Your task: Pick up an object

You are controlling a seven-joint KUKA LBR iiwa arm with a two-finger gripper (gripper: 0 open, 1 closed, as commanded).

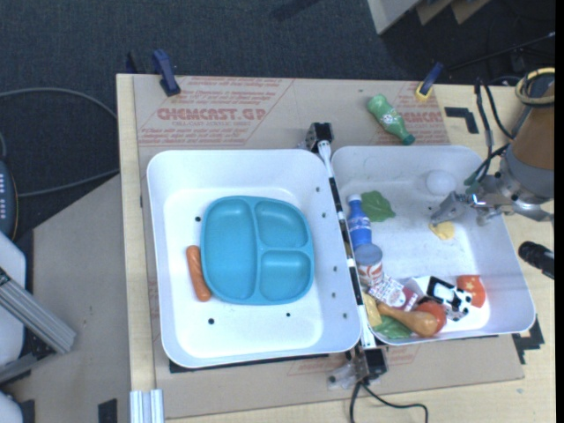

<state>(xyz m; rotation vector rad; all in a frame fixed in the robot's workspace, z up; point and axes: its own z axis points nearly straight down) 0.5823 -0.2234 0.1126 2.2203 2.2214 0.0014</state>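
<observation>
My gripper (451,208) hangs low over the right bin (493,263), near its right wall, at the end of the grey arm with its orange band (533,139). A small yellow piece (443,230) lies on the bin floor just below and in front of the gripper tip; whether they touch I cannot tell. A white ball (438,181) rests a little behind the gripper. A green leaf-shaped toy (378,205) lies to its left.
A blue bottle (358,223) and a can (368,258) lie along the right bin's left wall. Toys are piled at its front, among them a tomato (471,287). The left bin (167,192) holds a blue divided plate (257,249) and an orange sausage (197,272). A green bottle (390,118) lies on the bench behind.
</observation>
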